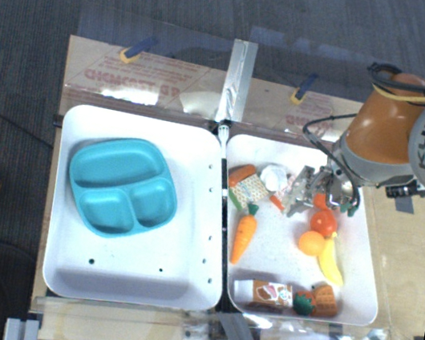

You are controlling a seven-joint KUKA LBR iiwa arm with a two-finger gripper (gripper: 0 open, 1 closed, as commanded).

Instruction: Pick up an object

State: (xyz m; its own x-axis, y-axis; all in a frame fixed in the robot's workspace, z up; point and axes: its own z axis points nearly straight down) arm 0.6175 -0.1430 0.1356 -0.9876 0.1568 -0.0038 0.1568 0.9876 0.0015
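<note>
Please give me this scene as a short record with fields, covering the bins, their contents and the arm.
left bin: shallow white bin holding a turquoise three-compartment plastic tray
right bin: shallow white bin holding toy food
carrot: orange toy carrot with green top, near the divider
right cluster: red toy tomato, orange toy fruit, yellow toy banana
front edge: brown packaged box
tool: metal two-finger tool, low over the right bin's back part
arm: grey with orange band, from the right

I see 2 smooth, glossy white plastic bins point(174, 293); the left one has a matt turquoise plastic divided tray point(122, 186), the right a shiny orange plastic toy carrot point(243, 237).
</note>
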